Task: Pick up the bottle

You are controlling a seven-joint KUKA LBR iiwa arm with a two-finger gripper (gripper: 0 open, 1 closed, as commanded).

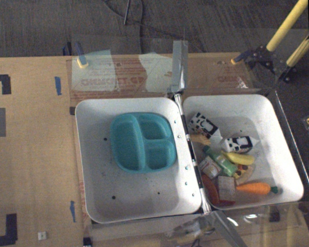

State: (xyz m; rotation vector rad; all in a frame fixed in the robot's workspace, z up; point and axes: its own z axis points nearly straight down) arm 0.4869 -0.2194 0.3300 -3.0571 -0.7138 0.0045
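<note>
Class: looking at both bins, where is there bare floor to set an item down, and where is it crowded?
Bare: left bin floor below the teal divided plate; right bin along its upper and right walls. Crowded: right bin's lower-left, where the green bottle, banana and carrot cluster.

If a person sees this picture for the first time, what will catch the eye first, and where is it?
The teal plate with compartments stands out most, lying alone in the left bin. Next comes the heap of small toys along the near-left part of the right bin: an orange carrot, a yellow banana and a green bottle lying close together.
</note>
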